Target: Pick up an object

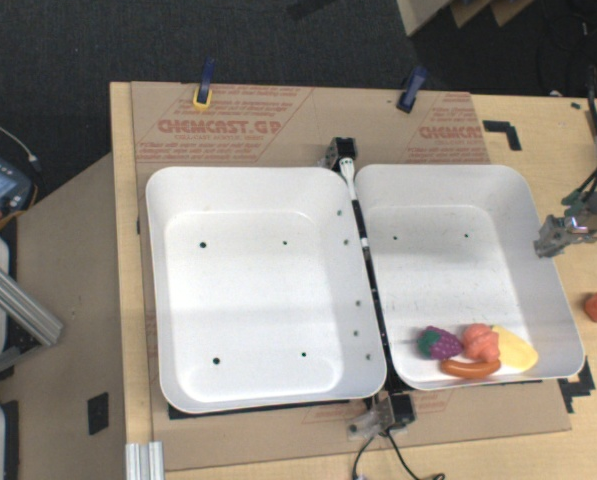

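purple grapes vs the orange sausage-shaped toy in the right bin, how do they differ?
Colour: the purple grapes are purple, the sausage-shaped toy is orange-red. Shape: the grapes are a compact, bumpy cluster; the sausage-shaped toy is long, smooth and slightly curved. Position: the grapes sit farther left and up; the toy lies nearer the bin's front rim. Both lie in the right bin, in its near corner.
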You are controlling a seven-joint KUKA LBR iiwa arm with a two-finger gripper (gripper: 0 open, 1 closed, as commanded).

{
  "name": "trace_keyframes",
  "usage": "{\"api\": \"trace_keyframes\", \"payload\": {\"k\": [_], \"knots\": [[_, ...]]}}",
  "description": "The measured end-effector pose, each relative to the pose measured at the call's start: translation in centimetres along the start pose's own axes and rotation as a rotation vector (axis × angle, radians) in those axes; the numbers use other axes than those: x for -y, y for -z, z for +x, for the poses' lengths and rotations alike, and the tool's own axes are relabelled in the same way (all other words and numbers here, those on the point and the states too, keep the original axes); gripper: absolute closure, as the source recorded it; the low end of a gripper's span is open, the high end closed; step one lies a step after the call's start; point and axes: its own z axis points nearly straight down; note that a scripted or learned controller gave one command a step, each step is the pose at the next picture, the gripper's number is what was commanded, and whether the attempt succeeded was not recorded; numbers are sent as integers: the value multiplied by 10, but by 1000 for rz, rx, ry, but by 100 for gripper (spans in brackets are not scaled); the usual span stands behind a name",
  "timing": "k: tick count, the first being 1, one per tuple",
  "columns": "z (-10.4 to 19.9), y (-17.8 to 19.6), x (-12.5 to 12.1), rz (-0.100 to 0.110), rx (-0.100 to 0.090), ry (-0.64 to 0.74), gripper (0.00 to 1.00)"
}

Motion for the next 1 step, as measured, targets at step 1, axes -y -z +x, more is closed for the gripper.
{"api": "trace_keyframes", "payload": {"k": [1], "knots": [[0, 10, -1, -3, 2, 0, 100]]}}
